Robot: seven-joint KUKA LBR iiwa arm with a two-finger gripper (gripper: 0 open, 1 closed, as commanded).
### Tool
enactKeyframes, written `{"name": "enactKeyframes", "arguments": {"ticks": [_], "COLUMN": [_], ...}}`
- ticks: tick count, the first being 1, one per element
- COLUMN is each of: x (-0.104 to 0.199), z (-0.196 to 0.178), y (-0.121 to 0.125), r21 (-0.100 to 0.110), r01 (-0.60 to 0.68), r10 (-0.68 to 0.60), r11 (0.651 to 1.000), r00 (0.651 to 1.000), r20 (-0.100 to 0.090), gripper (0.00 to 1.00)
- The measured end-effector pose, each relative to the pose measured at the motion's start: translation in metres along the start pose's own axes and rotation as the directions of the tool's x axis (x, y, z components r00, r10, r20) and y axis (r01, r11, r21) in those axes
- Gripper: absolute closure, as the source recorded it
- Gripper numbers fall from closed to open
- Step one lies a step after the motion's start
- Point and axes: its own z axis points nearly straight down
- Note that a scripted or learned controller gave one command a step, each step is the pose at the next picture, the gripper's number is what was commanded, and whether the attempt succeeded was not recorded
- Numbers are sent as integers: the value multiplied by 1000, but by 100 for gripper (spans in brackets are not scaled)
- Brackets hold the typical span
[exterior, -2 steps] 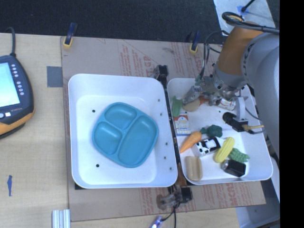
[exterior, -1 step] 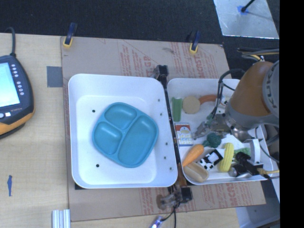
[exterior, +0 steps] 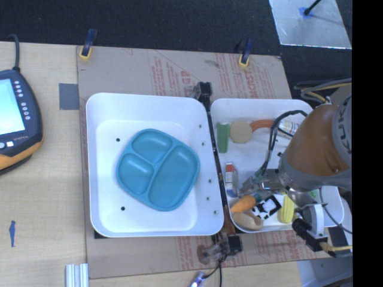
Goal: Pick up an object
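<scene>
The right bin (exterior: 239, 109) holds a clutter of small things. At its back lie a green block (exterior: 222, 137), a tan round piece (exterior: 241, 131) and an orange stick (exterior: 262, 125). Near its front lie an orange carrot-like piece (exterior: 243, 204), a tan piece (exterior: 247, 221), a black-and-white object (exterior: 266, 206) and a yellow corn-like piece (exterior: 286, 208). My gripper (exterior: 256, 186) hangs low over the front of this bin, just above the carrot-like piece. The arm's grey and orange wrist (exterior: 314, 145) covers the bin's right side.
The left bin (exterior: 102, 115) holds a blue divided plate (exterior: 158, 169). A small red and white item (exterior: 230, 175) lies by the right bin's left wall. A teach pendant (exterior: 17, 118) rests at the far left of the bench. Cables (exterior: 287, 119) loop over the right bin's back.
</scene>
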Motion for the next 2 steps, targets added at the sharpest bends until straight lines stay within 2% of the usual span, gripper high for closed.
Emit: {"name": "enactKeyframes", "arguments": {"ticks": [1,2], "x": [-41,-47], "z": [0,0], "y": [62,33], "r21": [3,5], "r01": [-1,0], "r10": [1,0], "r11": [1000,1000], "r00": [1000,1000], "r20": [-2,-2], "gripper": [0,0]}}
